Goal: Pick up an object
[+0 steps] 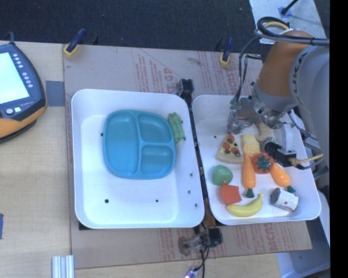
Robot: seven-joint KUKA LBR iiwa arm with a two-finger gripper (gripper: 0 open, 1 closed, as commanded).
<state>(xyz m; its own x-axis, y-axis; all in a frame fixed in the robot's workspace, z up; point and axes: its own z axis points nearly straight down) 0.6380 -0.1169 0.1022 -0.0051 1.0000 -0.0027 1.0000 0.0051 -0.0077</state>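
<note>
Over the right bin's point(313, 210) far edge, the pincer point(242, 122) hangs, opening indiscernible; pizza slice point(229, 147) lies just beneath, nearer the desk's front.

Left bin point(87, 155) white; divided plate point(140, 144) light blue; green piece point(176, 126) at plate's right edge. Right bin point(211, 120) white: pizza slice point(229, 147) yellow with red dots, green round fruit point(222, 174), orange carrot point(248, 171), yellow banana point(246, 208), red block point(231, 194). Surface point(29, 178) pale wood. Arm point(290, 68) grey, orange band.
</note>
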